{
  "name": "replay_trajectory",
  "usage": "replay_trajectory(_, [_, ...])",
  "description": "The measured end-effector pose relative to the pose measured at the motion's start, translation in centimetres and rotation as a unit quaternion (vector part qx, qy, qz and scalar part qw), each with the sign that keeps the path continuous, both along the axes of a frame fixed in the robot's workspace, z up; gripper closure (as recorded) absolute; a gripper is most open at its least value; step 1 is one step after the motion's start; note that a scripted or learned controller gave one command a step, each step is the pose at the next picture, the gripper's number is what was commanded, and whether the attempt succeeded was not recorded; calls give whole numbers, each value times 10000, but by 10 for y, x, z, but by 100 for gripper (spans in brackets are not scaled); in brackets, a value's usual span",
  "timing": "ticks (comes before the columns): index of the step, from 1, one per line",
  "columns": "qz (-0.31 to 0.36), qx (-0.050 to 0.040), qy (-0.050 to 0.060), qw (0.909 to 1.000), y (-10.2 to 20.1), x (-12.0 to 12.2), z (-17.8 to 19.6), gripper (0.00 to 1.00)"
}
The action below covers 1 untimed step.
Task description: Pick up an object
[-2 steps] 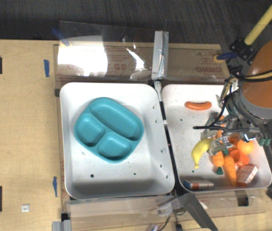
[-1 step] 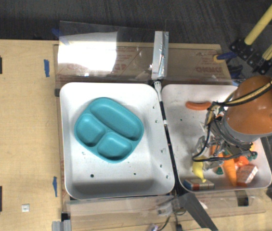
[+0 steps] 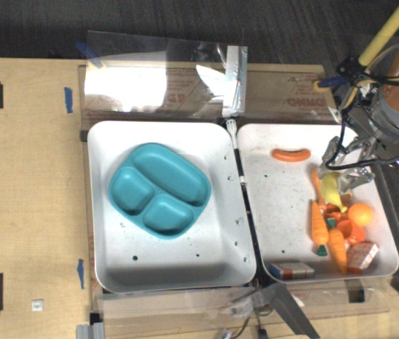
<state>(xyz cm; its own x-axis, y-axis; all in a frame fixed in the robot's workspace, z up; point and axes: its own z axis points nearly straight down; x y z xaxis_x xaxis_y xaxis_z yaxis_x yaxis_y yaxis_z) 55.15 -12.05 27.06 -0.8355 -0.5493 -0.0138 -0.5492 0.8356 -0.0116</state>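
Camera view | gripper [image 3: 346, 162] poised at right edge of frame over right bin [image 3: 277, 210], finger state impossible to tell | toy pile [image 3: 340, 221] crowded beneath at lower right | risked glancing off packed items or snagging bin wall.

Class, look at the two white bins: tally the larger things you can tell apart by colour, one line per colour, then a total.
Teal: 1, the divided plate
Orange: 4, the sausage, two carrots, the round fruit
Yellow: 1, the yellow piece
Total: 6; small heap pieces are too unclear to count.
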Motion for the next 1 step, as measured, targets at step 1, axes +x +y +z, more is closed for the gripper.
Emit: replay_trajectory(1, [11, 22, 84, 10000, 16, -51, -66, 100])
